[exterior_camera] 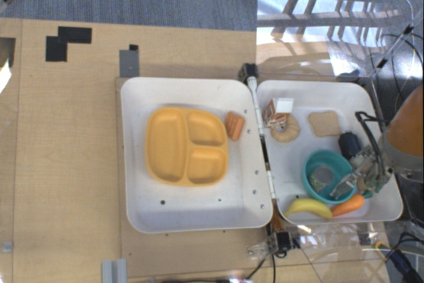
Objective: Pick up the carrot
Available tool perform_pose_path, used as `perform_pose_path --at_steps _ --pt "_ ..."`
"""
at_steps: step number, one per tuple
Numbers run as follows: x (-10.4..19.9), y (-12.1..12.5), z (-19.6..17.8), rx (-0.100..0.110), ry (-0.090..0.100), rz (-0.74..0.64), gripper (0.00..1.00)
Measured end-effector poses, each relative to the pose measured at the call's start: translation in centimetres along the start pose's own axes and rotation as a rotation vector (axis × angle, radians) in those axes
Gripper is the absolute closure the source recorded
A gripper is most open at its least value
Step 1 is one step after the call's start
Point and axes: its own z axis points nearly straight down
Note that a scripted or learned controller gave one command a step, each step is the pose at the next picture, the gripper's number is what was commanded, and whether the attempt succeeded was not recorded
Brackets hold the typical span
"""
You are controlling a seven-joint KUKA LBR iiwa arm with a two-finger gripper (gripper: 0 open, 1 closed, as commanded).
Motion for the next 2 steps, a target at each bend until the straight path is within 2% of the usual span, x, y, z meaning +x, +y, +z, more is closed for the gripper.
perform_pose_path --at_steps 1,2 --pt "-0.6 0.6 -1.7 -0.014 -0.021 0.006 1.0" --pt "0.3 3.6 -0.4 -0.002 -0.012 0.026 1.0"
